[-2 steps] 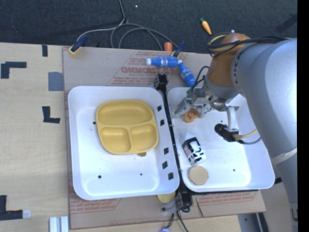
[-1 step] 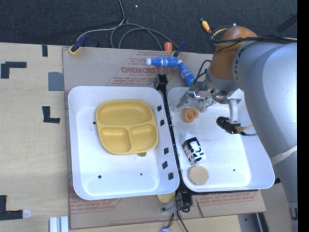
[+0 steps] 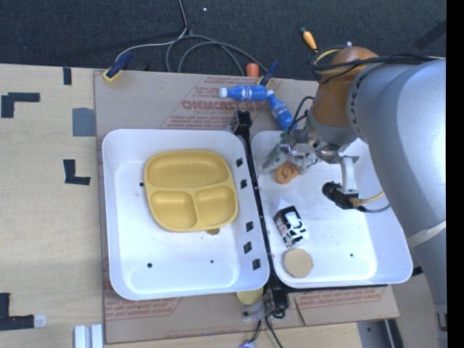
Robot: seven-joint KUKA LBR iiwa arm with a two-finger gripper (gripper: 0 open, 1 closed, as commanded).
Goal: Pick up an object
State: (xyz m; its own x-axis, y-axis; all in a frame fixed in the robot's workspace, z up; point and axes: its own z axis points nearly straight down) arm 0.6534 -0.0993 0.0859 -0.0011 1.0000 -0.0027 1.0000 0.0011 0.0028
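Three objects sit in my right bin (image 3: 391, 267), gripper (image 3: 293, 153) low at its far end.

Nearest me lies the tan disc (image 3: 298, 262), then the black-and-white box (image 3: 291, 226); farthest, the small brown piece (image 3: 285, 172) sits just under the gripper, slightly to its near-left. I judge it the target. My arm reaches in from the right, wrist bent down; the jaws' state I cannot tell.

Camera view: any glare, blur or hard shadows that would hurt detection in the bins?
Camera view: lighting is even and soft, with only faint shadows under the yellow divided plate and the gripper. The white bins are bright but keep their detail. The grey arm, nearest the lens, looks soft and bulks over the right bin. The small brown object is coarse, its edges indistinct.
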